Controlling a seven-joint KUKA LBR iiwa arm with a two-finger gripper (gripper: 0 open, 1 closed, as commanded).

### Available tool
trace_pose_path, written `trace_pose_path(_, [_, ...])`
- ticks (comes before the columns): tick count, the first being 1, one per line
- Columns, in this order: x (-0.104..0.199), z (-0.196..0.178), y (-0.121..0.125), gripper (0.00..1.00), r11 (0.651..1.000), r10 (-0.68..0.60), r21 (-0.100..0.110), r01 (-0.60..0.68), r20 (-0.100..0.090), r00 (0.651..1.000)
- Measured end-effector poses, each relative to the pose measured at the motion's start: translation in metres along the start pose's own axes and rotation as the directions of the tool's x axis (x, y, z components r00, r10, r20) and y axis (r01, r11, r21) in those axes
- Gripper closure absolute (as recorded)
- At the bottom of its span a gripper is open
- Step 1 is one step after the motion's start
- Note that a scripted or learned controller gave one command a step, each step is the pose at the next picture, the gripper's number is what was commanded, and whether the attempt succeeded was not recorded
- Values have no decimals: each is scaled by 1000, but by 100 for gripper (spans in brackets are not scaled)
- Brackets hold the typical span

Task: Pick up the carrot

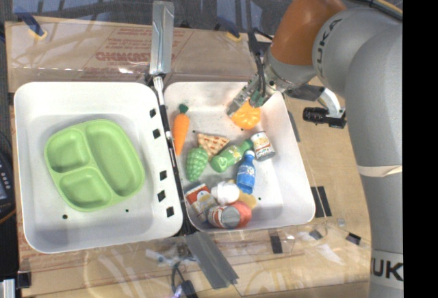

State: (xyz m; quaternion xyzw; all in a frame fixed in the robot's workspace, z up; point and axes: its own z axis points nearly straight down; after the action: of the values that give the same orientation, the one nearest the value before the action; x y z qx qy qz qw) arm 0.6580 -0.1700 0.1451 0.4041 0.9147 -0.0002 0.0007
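Carrot (181, 131) lies at 9 o'clock edge of right bin (298, 179), against divider, green top toward 12. Tool (248, 102) at bin's 1 o'clock over orange-yellow toy (246, 115); opening state: cannot tell. Shift toward 9, align across carrot's narrow width, avoid wall and green corn (196, 164).

On my bench's left white bin (27, 153) rests a green divided plate (94, 164). My right bin (298, 180) carries an orange toy (245, 116), a waffle wedge (212, 144), a green bumpy toy (196, 164), a blue bottle (246, 172) and a small can (263, 146).
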Motion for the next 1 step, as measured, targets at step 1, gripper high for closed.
trace_pose_path(1, [67, 47, -6, 0, 1000, 13, -1, -13, 0, 1000])
